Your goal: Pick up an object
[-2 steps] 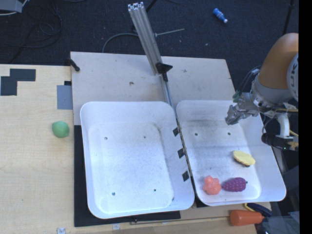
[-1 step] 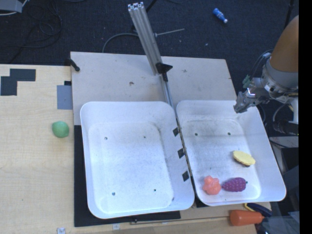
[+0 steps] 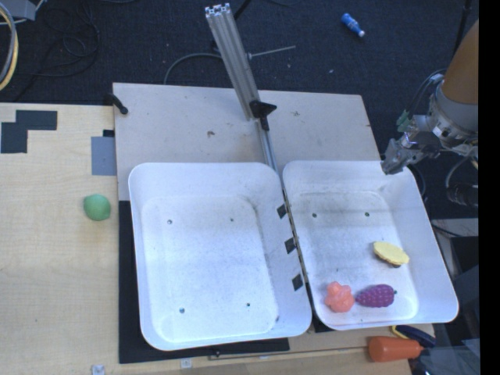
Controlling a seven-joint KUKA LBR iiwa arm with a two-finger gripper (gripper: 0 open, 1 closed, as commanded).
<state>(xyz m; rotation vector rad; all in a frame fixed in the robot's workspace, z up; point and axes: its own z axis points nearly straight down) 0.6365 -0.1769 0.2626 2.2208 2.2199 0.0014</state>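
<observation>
Nearest the lens sat an orange toy on the desk. Purple grapes lay at the right bin's 5 o'clock: probably light, bumpy, best pinched across the middle. Tool hovered at 1 o'clock; couldn't tell its grip.

Two white bins, one yellow piece, one purple grape bunch, one pink piece, one green ball

The arm reaches in from the right, end effector angled down-left.
</observation>
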